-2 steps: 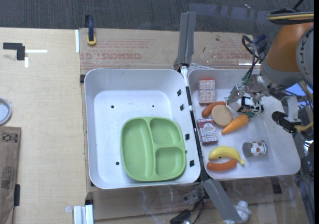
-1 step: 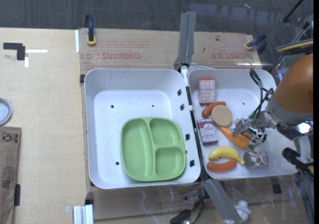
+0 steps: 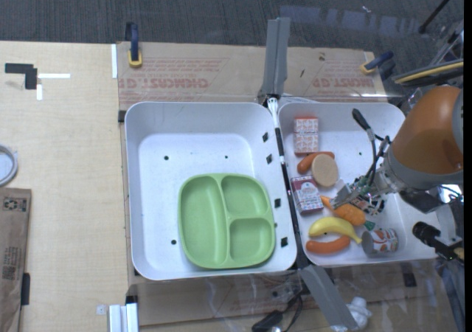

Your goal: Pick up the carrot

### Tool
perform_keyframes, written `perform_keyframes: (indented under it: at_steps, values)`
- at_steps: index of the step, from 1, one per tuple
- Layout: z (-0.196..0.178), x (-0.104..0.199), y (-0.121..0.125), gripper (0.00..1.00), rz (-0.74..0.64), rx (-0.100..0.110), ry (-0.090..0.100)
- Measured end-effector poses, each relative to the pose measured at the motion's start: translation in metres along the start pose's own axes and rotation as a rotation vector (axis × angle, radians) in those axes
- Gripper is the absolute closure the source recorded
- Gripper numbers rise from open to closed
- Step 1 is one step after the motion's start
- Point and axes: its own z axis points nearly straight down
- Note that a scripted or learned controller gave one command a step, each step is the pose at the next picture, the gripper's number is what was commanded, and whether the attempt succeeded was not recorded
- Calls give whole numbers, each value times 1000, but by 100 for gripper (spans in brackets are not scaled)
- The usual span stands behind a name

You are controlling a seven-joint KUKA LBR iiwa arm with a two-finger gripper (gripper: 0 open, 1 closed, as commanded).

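Note:
The carrot (image 3: 349,213) is a short orange piece lying in the right white bin (image 3: 346,113), just above a yellow banana (image 3: 333,228). My gripper (image 3: 359,196) hangs directly over the carrot's upper right end, at the tip of the grey arm with the orange band (image 3: 435,131) that reaches in from the right. The gripper's metal parts overlap the carrot's top edge. I cannot tell whether it touches the carrot.
Packed around the carrot are a red packet (image 3: 304,195), a tan round disc (image 3: 324,170) on an orange sausage, a second sausage (image 3: 328,245), a small can (image 3: 380,240) and a pink carton (image 3: 306,133). The left bin (image 3: 147,175) holds a green divided plate (image 3: 227,220).

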Motion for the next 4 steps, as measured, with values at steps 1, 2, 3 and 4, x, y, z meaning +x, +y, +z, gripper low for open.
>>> perform_keyframes:
  at_steps: [1, 2, 3, 4]
  values:
    - [-1, 29, -9, 0, -185, -5, 0]
    - [-14, 26, -5, 100, -181, -16, -8]
    - [-59, -23, -23, 100, -139, 34, 33]
    - [-59, -23, -23, 0, -140, 34, 33]
